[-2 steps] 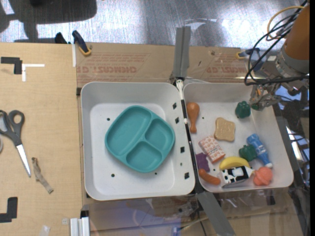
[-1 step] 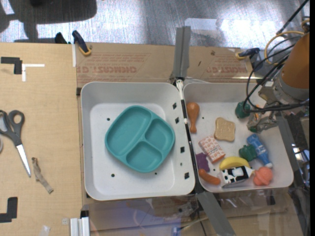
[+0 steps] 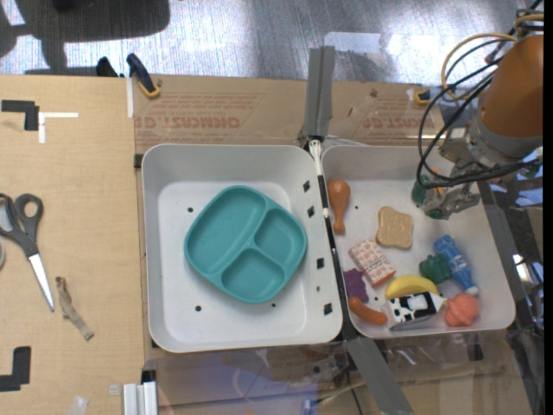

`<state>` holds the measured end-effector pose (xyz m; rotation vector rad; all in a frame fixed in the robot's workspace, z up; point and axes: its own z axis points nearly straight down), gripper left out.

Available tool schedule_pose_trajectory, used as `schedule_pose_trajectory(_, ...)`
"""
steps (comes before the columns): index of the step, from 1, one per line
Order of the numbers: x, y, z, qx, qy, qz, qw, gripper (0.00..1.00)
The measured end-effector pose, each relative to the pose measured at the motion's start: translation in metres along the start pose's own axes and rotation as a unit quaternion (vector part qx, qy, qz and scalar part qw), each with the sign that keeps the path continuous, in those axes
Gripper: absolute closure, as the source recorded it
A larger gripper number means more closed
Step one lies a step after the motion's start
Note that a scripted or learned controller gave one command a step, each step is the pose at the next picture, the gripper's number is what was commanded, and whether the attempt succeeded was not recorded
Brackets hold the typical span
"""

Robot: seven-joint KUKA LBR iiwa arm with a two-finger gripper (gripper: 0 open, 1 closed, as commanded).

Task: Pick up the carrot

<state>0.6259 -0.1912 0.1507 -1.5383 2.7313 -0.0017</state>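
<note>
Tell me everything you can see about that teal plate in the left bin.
The teal plate is a rounded-square tray that looks like smooth plastic, moulded into three compartments: one long section along its left side and two smaller ones on the right. It lies flat, right side up, turned at a slant, on the floor of the left white bin. Nothing sits in its compartments, and only the bin touches it.
</note>
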Motion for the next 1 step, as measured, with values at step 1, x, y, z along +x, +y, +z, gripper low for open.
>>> schedule_pose_trajectory(1, -0.0407, 0.0097, -0.0327, 0.0, 0.0, -0.08, 0.9968, 1.0)
